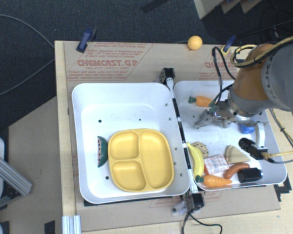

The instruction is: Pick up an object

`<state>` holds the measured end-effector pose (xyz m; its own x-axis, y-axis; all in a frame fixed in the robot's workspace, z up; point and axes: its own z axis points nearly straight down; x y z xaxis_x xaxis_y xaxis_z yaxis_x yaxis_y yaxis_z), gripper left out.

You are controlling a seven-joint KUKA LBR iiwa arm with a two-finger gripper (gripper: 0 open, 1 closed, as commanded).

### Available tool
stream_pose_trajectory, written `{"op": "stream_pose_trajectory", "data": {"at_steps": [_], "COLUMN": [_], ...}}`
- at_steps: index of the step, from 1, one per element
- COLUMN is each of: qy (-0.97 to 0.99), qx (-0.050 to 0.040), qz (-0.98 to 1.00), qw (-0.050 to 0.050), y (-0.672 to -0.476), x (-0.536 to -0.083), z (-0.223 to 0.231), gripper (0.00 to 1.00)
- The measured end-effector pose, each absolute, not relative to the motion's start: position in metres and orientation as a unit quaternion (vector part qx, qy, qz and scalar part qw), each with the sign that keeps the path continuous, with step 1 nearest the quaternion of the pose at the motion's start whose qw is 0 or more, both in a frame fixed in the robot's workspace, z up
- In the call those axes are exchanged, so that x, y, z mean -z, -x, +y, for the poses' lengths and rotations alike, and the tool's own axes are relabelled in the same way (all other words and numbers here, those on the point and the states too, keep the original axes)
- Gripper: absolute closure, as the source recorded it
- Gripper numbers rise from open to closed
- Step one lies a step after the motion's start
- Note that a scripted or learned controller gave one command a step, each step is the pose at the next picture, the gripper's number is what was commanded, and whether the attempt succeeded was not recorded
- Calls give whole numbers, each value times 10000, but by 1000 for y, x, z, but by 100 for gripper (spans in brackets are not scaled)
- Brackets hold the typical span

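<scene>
Cardboard-topped bench, two white bins; gripper low in right bin, fingers spread, holding nothing (carrot just beside).

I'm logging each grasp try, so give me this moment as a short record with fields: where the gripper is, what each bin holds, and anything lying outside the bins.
gripper: low over the right bin, upper part
gripper load: nothing seen between the fingers
left bin: yellow tray, watermelon slice
right bin: carrot, banana, second carrot, sausage, other small items
outside bins: orange ball on the bench
</scene>
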<state>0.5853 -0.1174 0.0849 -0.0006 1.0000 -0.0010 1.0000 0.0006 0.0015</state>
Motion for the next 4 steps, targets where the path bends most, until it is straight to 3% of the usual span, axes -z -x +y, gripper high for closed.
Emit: {"op": "stream_pose_trajectory", "data": {"at_steps": [1, 3, 4], "qy": [-7074, -7066, -7060], "qx": [5, -6, 27], "qz": [7068, 7076, 7082], "qw": [-12, 11, -31], "y": [-478, -605, -666], "x": [-84, -85, -85], "z": [-215, -208, -176], "gripper": [0, 0, 0]}}
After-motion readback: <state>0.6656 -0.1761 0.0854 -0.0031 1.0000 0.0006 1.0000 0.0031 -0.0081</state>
